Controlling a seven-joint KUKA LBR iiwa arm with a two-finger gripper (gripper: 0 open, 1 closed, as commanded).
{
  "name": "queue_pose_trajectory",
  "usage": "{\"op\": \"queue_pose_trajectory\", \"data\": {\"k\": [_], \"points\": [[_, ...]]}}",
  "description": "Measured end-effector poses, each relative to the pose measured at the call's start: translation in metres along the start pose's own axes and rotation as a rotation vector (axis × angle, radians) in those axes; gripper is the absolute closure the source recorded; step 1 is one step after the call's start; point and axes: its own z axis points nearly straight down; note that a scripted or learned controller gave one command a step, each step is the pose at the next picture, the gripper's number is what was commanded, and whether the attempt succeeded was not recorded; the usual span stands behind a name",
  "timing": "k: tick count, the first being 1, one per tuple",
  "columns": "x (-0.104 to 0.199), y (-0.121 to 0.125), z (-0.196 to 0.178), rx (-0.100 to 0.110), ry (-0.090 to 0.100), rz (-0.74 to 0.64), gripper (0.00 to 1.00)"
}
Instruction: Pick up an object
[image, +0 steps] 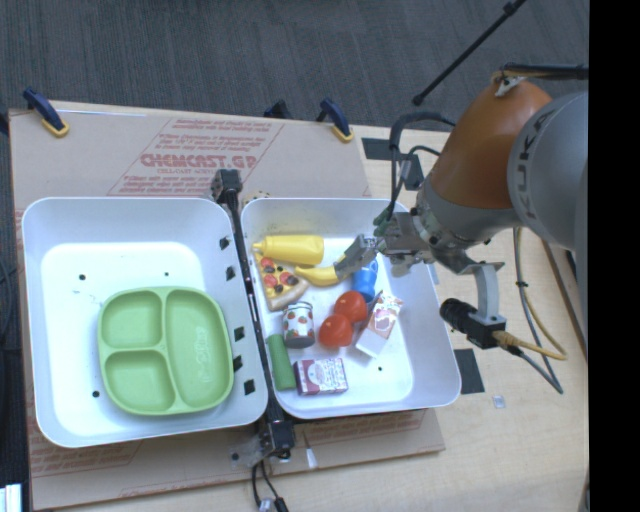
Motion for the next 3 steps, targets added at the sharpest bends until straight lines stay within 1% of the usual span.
{"op": "queue_pose_trajectory", "data": {"k": [1, 2, 3], "points": [[0.000, 0.000, 0.000, 0.000, 0.000, 0.000, 0.00], [0.031, -0.026, 0.151, 0.002, 0.000, -0.001, 0.00], [0.031, -0.025, 0.141, 0.002, -0.001, -0.006, 1.00]]}}
